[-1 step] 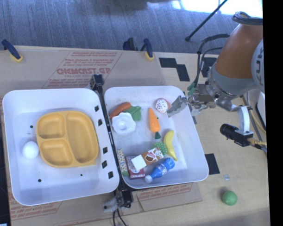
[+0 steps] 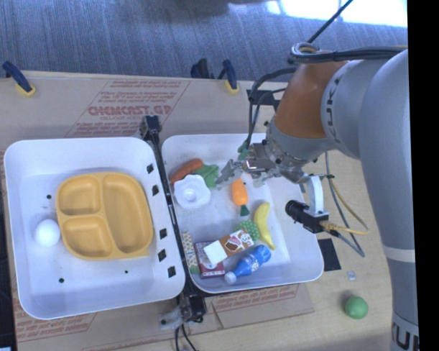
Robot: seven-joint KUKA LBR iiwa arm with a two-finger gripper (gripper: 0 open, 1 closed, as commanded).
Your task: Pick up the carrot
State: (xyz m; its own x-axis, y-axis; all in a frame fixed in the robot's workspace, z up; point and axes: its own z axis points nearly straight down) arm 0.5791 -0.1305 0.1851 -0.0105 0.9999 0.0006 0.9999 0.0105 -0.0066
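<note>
In the right bin, a carrot with a green leafy top lies near the far left corner, pointing left. A second small orange piece with a green end lies just right of it, mid-bin. My gripper hangs right above that small orange piece, a little right of the carrot's leaves. The grey arm with its orange band reaches in from the right and hides the bin's far right corner.
The right bin also holds a white cup-like piece, a banana, a small carton and a blue bottle. The left bin has a yellow divided plate and a white ball. A green ball lies on the bench.
</note>
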